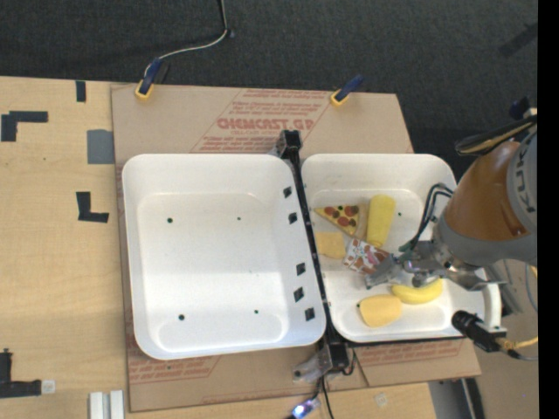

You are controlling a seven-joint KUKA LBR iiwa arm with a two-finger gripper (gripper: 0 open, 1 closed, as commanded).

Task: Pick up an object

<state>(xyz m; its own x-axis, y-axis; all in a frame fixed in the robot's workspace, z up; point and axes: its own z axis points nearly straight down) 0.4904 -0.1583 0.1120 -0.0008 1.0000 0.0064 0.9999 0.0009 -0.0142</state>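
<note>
Camera view: the gripper [403, 269] sits low in the right bin [437, 171], among clustered toy foods, beside the banana [417, 293] and a crumpled wrapper [365, 256]. Jaws' spread cannot be told. Left bin [140, 234] adjoins.

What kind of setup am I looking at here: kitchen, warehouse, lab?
Most likely a robotics lab bench for grasping trials: two white bins clamped on cardboard, toy food such as a banana and pizza slice, and dark carpet behind.
</note>
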